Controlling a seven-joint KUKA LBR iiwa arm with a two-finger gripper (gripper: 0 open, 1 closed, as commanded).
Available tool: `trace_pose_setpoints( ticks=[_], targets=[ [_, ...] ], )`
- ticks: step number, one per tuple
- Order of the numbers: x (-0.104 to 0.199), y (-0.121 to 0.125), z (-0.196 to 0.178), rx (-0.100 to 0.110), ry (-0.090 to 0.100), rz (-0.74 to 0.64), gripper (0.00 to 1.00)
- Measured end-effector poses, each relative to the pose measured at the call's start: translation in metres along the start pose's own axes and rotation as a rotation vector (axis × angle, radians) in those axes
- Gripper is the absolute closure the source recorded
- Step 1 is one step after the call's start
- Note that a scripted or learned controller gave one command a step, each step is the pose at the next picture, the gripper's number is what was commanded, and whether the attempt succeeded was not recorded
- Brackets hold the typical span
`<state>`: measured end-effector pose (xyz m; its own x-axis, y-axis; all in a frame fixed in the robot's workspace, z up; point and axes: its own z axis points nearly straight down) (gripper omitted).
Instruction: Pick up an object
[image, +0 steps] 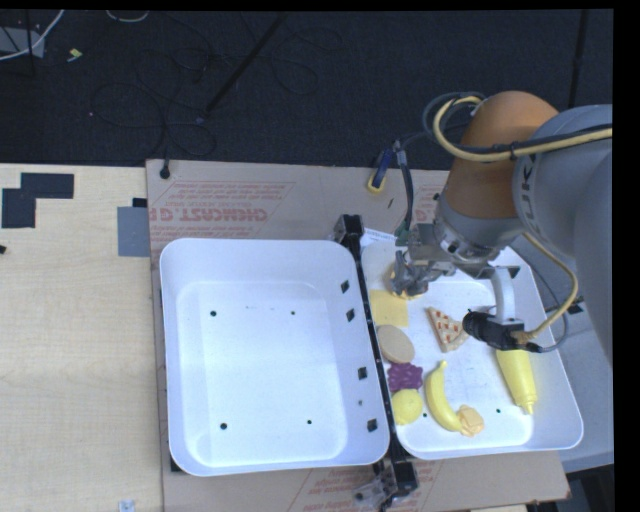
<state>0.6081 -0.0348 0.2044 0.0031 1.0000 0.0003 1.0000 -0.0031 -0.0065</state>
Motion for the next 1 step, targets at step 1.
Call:
trace_pose_setpoints(
  ticks=[1],
  targets=[
    [0.0241, -0.0326, -0.0189, -0.001, 0.001, -0.006, 1.00]
  ],
)
